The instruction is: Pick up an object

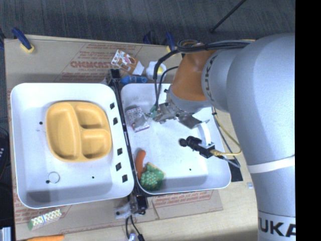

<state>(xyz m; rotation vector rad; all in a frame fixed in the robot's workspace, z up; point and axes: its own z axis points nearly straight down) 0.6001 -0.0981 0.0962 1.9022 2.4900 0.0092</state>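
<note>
The grey arm [261, 109] reaches in from the right, and its hand [159, 113] sits low in the right bin [220, 177] just beside a small clear plastic packet [135, 118] near that bin's left wall; whether the hand is apart or together cannot be told. A carrot [140, 159] and a green knobbly toy [151, 176] lie touching at the front left corner, while the left bin [20, 134] holds a yellow divided tray [78, 130]
</note>
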